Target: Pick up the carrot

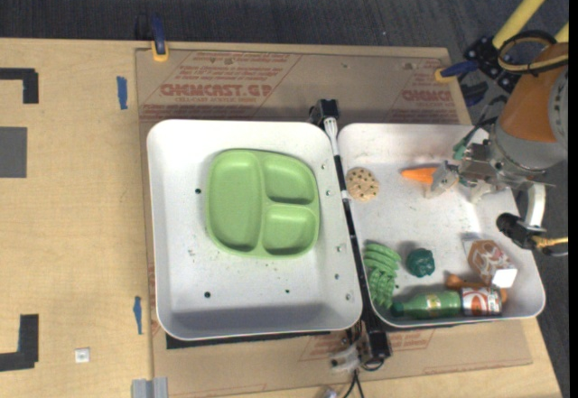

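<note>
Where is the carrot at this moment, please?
The carrot lies in the upper part of the right bin, right of the cookie, with the tool at its right end.

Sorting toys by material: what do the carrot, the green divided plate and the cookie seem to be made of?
Carrot: probably moulded plastic, going by its even, flat orange colour. Green divided plate: likely plastic, with smooth moulded compartments and a soft sheen. Cookie: tan with dark specks and matte; plastic or foam, cannot tell which.
</note>
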Available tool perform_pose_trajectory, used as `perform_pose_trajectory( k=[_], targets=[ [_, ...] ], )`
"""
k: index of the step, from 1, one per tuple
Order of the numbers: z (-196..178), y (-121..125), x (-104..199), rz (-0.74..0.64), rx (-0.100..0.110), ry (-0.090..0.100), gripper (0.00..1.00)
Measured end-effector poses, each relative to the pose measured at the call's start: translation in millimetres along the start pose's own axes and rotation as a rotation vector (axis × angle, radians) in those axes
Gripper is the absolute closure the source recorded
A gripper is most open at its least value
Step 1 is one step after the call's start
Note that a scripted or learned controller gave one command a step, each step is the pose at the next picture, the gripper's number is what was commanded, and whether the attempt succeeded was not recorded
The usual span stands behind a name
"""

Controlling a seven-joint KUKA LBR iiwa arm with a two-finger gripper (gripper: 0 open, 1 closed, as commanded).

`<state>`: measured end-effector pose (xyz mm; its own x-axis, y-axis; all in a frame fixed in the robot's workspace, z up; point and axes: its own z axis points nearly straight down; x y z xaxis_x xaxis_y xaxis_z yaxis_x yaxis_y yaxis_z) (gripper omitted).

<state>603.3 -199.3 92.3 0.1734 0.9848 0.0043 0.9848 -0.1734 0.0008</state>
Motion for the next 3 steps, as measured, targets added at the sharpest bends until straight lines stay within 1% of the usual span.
perform_pose_trajectory(
  k=[1, 2, 3],
  targets=[
    [3.7, 44.5, 57.9, -0.022, 0.009, -0.007, 0.0],
    [-4.6, 41.7, 56.8, -0.022, 0.026, -0.008, 1.0],
    [-6.7, 44.4, 58.4, -0.022, 0.013, -0.006, 0.0]
  ],
)
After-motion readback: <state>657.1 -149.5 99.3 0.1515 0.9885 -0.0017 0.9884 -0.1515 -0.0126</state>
